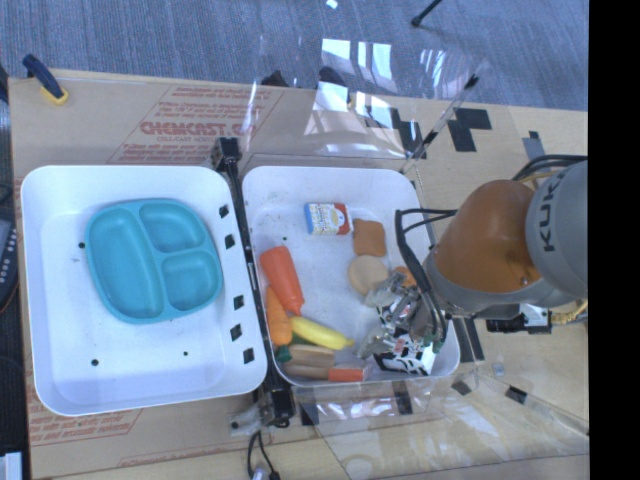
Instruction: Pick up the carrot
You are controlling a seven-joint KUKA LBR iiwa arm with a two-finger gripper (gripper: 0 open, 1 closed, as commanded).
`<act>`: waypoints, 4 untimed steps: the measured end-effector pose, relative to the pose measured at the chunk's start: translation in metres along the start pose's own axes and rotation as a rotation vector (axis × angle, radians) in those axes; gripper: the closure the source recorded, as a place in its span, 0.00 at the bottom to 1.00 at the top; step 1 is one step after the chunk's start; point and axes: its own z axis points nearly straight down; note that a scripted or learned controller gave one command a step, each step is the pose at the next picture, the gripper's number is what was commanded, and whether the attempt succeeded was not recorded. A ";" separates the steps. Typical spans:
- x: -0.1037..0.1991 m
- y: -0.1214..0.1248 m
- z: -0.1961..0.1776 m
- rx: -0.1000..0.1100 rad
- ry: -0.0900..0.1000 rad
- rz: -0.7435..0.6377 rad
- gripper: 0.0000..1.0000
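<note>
On the left of the counter (120, 128) we see a white bin (50, 298) with a blue plate (152, 259) lying in it. The plate has three little parts.

Next to it is the second white bin (300, 183), and this one has play food in it. The carrot (283, 277) lies by the left wall of this bin, with its thin end pointing down. Just below it we see a smaller orange piece (279, 318), and a yellow banana (320, 333) touches that one. A small milk carton (327, 218) sits near the top of the bin. A brown square piece (368, 237) and a pale round piece (367, 273) lie to its right.

The arm (500, 248) comes in from the right. Its pincer (400, 318) is down in the right side of the bin, well apart from the carrot. It looks like a jumble of shiny parts, so we cannot tell if it is apart or together. We see no food in it.
</note>
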 end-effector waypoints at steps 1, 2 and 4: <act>-0.090 0.044 -0.001 -0.001 -0.002 -0.135 0.00; -0.091 0.045 -0.012 0.002 -0.002 -0.143 1.00; -0.132 0.061 -0.005 0.001 -0.002 -0.194 0.00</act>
